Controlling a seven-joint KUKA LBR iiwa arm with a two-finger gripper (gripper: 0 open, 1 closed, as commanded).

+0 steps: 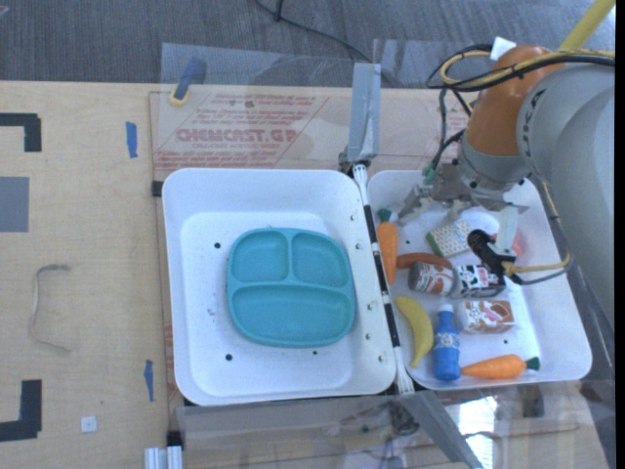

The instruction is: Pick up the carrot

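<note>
Camera view. Two white bins are seen side by side on the surface (78, 145). The left bin (195, 213) carries a teal divided plate (290, 287). The right bin (562, 350) holds the clutter: a carrot (494, 366) lying flat near the front rim, green stub pointing right; a blue bottle (446, 342) just beside its tip; a banana (417, 326) to the left of the bottle. A second carrot-like orange piece (389, 249) is noted against the bin's left wall, near the rear. A small can (433, 278), a black-and-white carton (479, 278) and a wrapped packet (486, 314) sit mid-bin.

The arm, with its orange band (506, 106), is placed over the rear of the right bin. The hand (444, 189) is seen low over the back half of the bin, near the orange piece at the wall and well apart from the front carrot. The fingers are lost among cable and clutter; whether they are spread or pressed together cannot be told. Nothing is seen pinched between them.

Step judged: approach, grasp not yet made. Which orange item is targeted is uncertain. For the front carrot, a traverse toward the front rim would be called for, fingers set across the carrot's narrow width, with the bottle avoided. For the rear piece, the bin wall would crowd one finger.
</note>
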